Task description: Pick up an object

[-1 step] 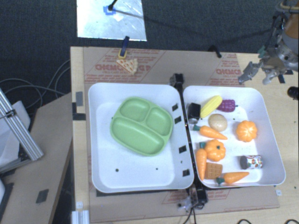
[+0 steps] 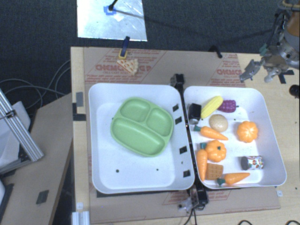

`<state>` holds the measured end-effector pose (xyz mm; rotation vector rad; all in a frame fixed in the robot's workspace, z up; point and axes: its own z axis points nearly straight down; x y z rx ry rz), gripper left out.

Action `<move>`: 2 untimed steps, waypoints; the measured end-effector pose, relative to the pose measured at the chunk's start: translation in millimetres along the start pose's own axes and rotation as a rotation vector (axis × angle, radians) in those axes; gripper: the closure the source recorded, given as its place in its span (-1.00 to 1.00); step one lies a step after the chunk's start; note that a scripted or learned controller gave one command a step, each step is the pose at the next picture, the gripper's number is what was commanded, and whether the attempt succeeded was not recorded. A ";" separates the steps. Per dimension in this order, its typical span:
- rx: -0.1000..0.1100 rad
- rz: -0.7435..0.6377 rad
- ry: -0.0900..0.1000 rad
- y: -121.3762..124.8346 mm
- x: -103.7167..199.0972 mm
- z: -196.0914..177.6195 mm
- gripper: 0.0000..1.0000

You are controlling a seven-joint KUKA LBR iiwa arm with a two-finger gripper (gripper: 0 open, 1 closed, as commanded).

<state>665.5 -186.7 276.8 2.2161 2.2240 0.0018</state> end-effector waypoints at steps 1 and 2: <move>0.002 -0.003 0.000 3.2 2.1 41.8 -1.00; 0.003 0.002 0.000 -1.7 -5.9 89.8 -1.00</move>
